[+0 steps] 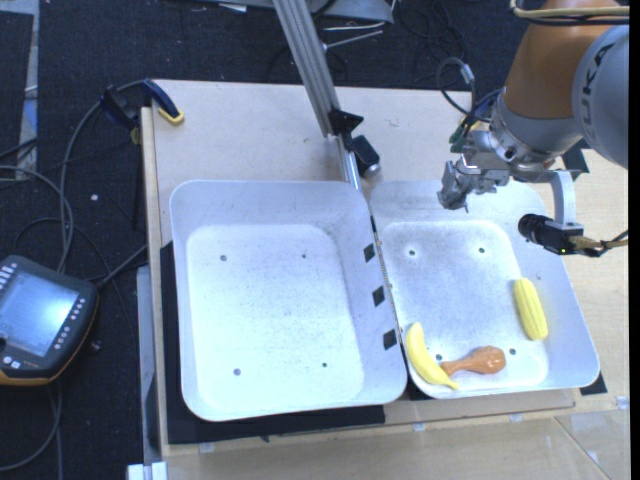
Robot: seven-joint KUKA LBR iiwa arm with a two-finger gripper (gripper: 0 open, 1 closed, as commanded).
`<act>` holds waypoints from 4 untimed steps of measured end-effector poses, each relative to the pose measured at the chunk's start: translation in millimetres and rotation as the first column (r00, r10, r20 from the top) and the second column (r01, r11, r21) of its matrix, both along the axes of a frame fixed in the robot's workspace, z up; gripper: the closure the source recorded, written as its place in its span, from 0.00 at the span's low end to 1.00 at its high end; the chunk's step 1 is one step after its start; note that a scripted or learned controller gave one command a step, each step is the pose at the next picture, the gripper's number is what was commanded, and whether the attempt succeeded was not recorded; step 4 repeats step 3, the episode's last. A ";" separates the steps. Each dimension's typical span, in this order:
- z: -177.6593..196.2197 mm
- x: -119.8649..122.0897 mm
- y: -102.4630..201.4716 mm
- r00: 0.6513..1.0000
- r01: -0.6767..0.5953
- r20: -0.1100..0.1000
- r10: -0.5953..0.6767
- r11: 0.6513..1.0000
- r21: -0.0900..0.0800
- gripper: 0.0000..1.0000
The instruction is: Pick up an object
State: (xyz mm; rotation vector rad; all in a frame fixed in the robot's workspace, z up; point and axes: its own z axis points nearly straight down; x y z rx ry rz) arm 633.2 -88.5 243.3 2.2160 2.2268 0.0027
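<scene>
Three objects in the right bin
A yellow corn cob lies lengthwise near the bin's right wall. A yellow banana curves along the front left corner, just beside an orange drumstick lying flat, its thin end toward the banana.

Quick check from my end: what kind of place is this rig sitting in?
Likely a robotics lab test bench, not a home or kitchen. Two white bins hold toy food such as a banana, loose cables trail over dark carpet, and a teach pendant rests beside the bench.
</scene>
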 end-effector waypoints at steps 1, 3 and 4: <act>7.7 -8.1 57.3 1.000 0.000 -0.001 0.000 1.000 0.000 1.00; -6.3 -28.4 166.9 1.000 0.000 -0.003 0.000 1.000 0.000 1.00; -6.3 -28.4 166.9 1.000 0.000 -0.003 0.000 1.000 0.000 1.00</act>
